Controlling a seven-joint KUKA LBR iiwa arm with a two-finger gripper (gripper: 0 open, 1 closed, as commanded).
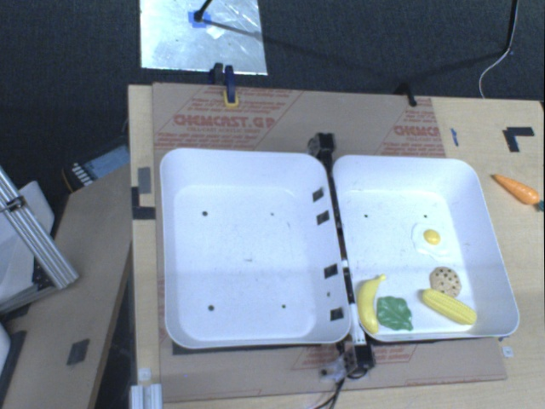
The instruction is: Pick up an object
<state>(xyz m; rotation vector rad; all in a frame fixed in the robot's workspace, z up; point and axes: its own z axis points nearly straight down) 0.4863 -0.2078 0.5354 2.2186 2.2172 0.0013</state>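
Resting in right bin (477,186) — banana (368,303), corn (449,307), cookie (444,279).

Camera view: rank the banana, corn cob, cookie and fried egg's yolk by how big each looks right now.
Largest to smallest, as they look:
1. banana and corn cob, too alike in length to separate
2. cookie
3. yolk
All lie in the right bin, so nearness matters little.

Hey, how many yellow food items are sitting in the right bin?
3. The banana lies at the near left edge beside the green leafy piece, the corn cob near the front right corner, and the fried egg further back.
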